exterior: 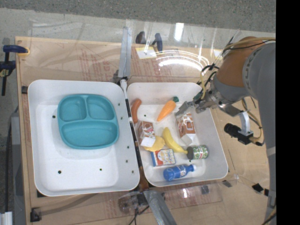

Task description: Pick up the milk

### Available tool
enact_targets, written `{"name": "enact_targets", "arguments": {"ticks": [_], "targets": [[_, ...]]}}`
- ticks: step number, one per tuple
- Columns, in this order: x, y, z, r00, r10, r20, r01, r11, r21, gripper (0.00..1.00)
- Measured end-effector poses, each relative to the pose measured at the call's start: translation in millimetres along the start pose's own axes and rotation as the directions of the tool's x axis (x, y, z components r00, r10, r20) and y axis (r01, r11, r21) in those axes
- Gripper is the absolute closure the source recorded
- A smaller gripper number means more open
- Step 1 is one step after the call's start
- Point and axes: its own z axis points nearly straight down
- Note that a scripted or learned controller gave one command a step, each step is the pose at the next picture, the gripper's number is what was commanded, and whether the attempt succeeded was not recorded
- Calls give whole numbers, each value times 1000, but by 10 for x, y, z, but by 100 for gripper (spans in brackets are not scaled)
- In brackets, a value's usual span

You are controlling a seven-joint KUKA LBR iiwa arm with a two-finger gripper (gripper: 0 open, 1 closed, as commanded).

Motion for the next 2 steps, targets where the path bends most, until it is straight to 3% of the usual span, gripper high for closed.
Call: {"name": "enact_targets", "arguments": {"ticks": [1,2], "targets": [[-95,-133,540,999,50,0,-50,999,-1,0],[-97,-124,424,999,45,1,-45,999,-2,100]]}}
